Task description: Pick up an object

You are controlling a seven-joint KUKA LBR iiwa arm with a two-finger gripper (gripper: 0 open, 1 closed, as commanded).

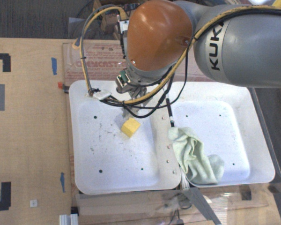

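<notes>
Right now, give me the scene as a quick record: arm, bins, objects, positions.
arm: grey KUKA arm reaching in from the right, orange band over the left bin
left bin: one yellow block, near the bin's centre, just below the wrist
right bin: pale green cloth, crumpled, lying against the left wall near the front
gripper: hidden under the wrist, state cannot be told
held object: none visible

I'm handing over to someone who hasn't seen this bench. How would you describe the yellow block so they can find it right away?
Look at the two white bins side by side and take the left bin. The yellow block lies on its floor near the upper right, just below the arm's wrist. It is small, solid and yellow, unlike the pale green cloth crumpled in the right bin.
</notes>
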